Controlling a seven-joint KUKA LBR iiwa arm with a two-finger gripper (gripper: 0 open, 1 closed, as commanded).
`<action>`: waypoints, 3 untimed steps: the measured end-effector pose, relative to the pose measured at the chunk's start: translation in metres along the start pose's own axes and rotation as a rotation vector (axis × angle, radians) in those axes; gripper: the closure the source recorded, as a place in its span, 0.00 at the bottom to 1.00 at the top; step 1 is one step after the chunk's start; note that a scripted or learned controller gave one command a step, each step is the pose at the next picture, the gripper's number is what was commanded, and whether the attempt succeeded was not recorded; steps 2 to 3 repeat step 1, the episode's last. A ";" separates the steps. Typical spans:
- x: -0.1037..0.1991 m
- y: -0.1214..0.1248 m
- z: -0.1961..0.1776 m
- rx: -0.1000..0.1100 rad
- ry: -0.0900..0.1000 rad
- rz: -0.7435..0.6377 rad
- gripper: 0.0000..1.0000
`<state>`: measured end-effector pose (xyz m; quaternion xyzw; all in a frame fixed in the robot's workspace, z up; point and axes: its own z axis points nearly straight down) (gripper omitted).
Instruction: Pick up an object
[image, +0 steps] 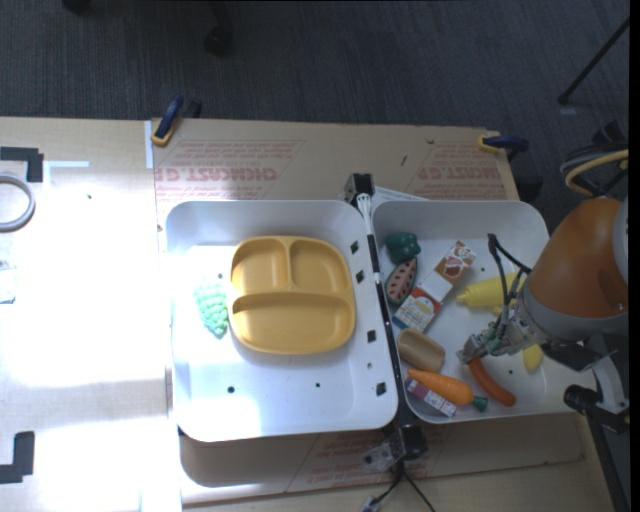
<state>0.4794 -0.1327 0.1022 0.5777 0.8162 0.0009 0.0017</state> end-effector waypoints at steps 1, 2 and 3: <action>0.063 0.022 -0.090 0.001 0.000 -0.070 1.00; 0.063 0.022 -0.090 0.001 0.000 -0.070 1.00; 0.063 0.022 -0.090 0.001 0.000 -0.070 1.00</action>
